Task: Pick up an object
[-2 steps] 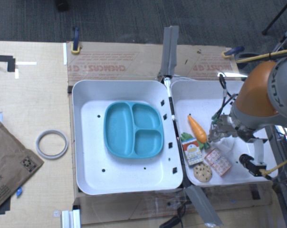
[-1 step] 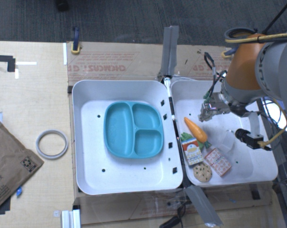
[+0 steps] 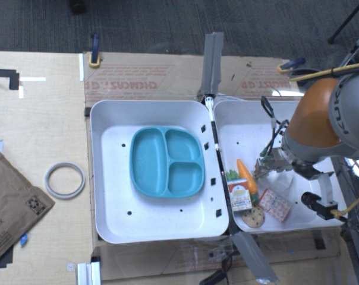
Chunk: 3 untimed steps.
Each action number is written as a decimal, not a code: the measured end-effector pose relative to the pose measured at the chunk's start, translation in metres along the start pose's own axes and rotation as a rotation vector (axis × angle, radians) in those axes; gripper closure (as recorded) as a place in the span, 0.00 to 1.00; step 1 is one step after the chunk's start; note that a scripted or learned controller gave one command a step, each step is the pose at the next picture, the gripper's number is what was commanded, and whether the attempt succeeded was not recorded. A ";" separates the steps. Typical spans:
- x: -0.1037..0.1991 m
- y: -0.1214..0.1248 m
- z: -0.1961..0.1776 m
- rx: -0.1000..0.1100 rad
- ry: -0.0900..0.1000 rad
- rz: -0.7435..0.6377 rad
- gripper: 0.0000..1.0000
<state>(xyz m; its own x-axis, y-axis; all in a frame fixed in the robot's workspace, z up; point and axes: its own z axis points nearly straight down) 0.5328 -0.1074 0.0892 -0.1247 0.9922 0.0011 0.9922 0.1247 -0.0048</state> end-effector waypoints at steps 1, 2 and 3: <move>-0.004 -0.051 -0.036 0.000 0.001 -0.092 0.00; 0.004 0.007 -0.065 -0.002 -0.001 -0.270 0.00; 0.005 -0.051 0.000 0.000 0.000 -0.305 0.00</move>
